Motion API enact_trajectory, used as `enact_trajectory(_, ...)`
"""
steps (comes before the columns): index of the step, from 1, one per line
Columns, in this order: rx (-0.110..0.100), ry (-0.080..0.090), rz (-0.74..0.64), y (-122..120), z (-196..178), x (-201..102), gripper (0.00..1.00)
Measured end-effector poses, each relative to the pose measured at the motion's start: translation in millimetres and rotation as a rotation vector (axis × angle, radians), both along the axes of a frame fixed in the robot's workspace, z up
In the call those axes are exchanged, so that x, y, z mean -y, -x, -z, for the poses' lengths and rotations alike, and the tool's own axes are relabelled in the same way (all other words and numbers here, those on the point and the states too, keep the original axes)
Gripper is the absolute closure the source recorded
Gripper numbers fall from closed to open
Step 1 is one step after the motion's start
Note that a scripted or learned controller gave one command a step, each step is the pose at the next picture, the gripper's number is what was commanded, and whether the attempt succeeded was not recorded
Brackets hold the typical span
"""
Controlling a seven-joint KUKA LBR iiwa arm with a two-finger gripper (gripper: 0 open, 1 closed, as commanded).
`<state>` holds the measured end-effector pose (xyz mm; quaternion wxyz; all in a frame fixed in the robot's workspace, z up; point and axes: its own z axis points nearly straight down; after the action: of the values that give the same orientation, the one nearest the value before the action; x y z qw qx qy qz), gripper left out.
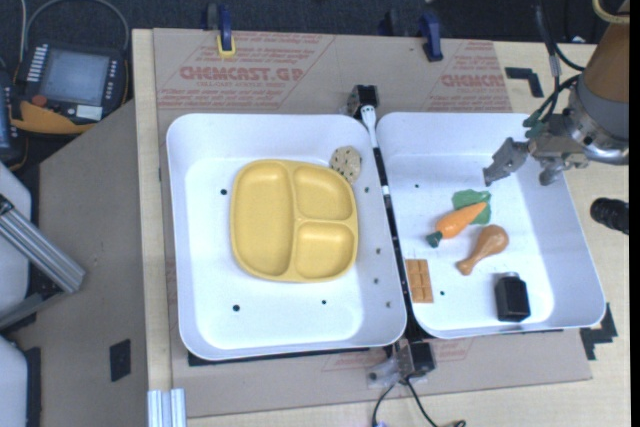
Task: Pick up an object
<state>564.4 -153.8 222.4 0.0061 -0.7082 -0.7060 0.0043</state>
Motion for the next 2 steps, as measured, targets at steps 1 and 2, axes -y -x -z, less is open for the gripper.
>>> enact_trajectory(1, 0.014, 0.002, -0.003, -2.8, -7.5, -0.4, 0.0)
enact_trajectory(2, 0.008, 0.0, -0.004, -5.7, 46.5, -10.5, 0.0)
